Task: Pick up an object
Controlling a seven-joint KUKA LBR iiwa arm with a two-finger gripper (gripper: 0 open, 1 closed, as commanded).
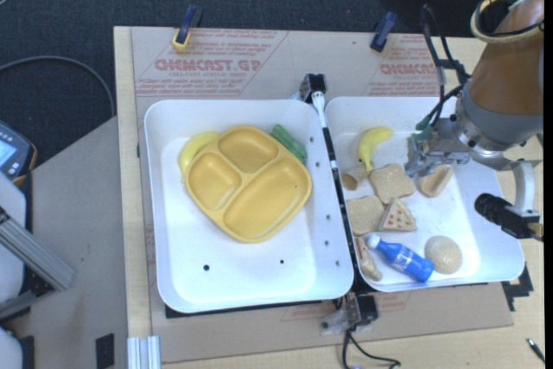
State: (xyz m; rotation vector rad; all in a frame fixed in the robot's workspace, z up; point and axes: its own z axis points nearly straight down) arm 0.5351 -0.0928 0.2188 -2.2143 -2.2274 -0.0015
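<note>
Arm [505, 73] reaching from right, end effector [429, 162] lowered.

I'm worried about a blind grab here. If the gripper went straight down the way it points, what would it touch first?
Most likely the tan, bread-like toy piece just under the gripper, in the right white bin. Depth is unclear from this slanted view, so it may land beside it.

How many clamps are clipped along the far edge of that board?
2. A yellow-handled clamp sits above the left bin, and a dark blue clamp above the right bin. Others could be hidden behind the arm.
</note>
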